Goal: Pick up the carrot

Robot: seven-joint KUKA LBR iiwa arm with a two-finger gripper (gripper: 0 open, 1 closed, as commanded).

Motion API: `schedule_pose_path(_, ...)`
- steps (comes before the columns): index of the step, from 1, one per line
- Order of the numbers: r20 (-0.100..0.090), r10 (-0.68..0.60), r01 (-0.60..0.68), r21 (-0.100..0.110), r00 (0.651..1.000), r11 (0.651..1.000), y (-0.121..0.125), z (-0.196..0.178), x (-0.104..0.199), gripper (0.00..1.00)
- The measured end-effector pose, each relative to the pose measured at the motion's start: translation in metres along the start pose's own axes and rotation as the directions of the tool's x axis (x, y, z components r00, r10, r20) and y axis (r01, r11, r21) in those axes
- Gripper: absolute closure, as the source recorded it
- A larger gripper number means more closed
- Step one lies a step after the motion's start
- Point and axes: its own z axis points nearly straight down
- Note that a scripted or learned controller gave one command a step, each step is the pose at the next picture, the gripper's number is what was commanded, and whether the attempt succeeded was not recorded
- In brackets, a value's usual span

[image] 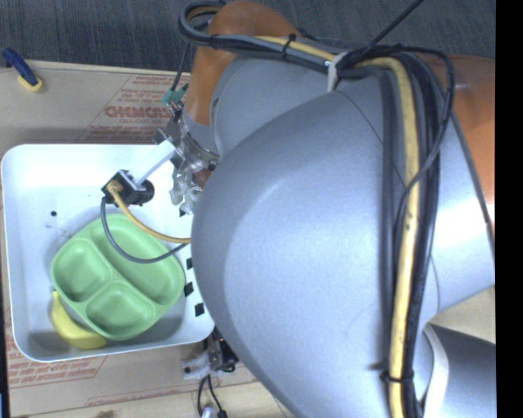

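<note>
One gripper [185,179] hangs over the right side of the white bin [9,233], near its back wall. I cannot tell if it is open or closed, because the big arm [331,259] covers part of it. Where the carrot lies, and which way it points, I cannot tell.

A small black part [126,186] sticks out to the left of the gripper on a white bar. A thin yellow cable [157,232] and a dark cable [113,240] loop down from it over a green tray [113,277].

The green tray lies in the front half of the bin. It has three hollow parts, and I see nothing in them. It sits tilted, with its front left corner on top of a yellow thing [70,327].

The bin rests on brown cardboard [131,111] with red letters. A little blue and yellow thing [22,68] lies by the far left corner of the cardboard.

The grey arm has an orange band [244,24] at the top, and black and yellow cables [401,190] run down along it.
</note>
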Motion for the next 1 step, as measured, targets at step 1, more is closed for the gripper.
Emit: schedule_pose_path(1, -0.002, -0.293, 0.293, -0.002, 0.956, 0.956, 0.0879, -0.0414, -0.0296, 1.00)
